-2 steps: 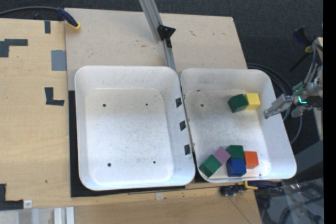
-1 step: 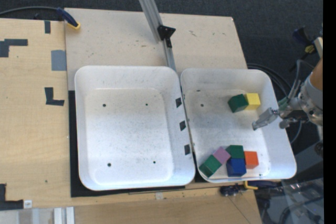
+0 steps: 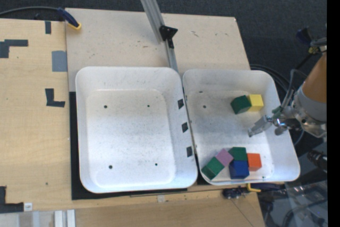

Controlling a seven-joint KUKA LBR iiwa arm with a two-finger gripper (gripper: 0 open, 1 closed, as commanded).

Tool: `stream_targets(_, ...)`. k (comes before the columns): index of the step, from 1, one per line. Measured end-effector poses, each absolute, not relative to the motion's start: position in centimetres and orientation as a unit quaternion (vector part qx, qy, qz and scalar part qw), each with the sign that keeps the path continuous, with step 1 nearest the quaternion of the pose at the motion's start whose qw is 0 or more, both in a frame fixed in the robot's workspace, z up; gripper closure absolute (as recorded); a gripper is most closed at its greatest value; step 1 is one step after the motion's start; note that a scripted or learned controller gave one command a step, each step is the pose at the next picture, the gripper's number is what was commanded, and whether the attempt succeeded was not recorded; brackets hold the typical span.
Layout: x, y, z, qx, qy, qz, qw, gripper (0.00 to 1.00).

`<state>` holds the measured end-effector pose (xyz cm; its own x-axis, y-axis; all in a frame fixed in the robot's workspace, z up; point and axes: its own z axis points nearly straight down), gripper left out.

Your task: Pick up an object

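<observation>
The tabletop (image 3: 32, 114) fills the left and middle of the frame, pale wood with grey tape marks at the far left. On it sit 2 white bins side by side: the left bin (image 3: 85, 114) in the centre, the right bin (image 3: 212, 82) at centre right. A metal pole (image 3: 151, 2) slants down from the top of the frame to the gap between them.

The arm (image 3: 316, 90) enters at the right edge, level with the middle of the right bin. Its hand (image 3: 261, 126) reaches over the bin's right part, between 2 groups of blocks and touching none. It carries nothing; whether its fingers stand apart or together I cannot tell.

All the blocks lie in the right bin. In its upper right, a green block (image 3: 240, 104) touches a yellow block (image 3: 256, 101). Near its lower edge sits a tight cluster: a second green (image 3: 213, 167), a purple (image 3: 224, 157), a dark green (image 3: 238, 153), a blue (image 3: 239, 168) and an orange (image 3: 254, 161).

By my reading this is the approach step, with no target yet taken. The upper pair looks the easier pick, having just 1 neighbour each. The next move calls for centring over 1 block, lining the fingers across its free faces, then descending.
</observation>
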<state>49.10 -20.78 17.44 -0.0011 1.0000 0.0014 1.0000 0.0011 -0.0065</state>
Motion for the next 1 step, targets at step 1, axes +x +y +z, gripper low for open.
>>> stream_targets(1, 48.67, -20.39, 11.01, -0.707, -0.707, 0.0020, 0.004, 0.00)
